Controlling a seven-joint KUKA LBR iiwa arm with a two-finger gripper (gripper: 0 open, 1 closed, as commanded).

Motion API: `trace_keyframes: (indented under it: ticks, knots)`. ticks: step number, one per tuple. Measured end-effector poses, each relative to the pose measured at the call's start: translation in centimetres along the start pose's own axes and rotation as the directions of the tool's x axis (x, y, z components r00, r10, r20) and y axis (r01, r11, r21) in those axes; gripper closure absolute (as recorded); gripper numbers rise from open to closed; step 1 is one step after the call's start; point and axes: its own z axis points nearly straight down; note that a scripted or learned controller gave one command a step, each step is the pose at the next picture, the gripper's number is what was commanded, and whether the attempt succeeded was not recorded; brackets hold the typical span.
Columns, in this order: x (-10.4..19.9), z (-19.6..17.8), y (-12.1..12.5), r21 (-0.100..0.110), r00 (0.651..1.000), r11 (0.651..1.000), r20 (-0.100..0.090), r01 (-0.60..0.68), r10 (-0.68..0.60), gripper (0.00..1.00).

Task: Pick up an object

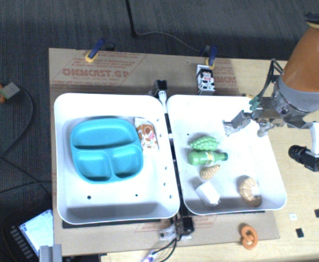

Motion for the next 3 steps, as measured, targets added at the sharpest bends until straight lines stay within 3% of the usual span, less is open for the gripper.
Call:
trace_keyframes:
  ticks: [1, 2, 3]
  knots:
    - [-0.2, 17.1, -2.6, 0.005, 1.0, 1.0, -0.002, -0.002, 0.002, 0.0]
    - [3.0, 19.1, -0.3, -0.003, 1.0, 1.0, 0.001, -0.001, 0.001, 0.0]
    - [2.8, 18.0, -0.2, -0.007, 1.0, 1.0, 0.005, -0.003, 0.003, 1.0]
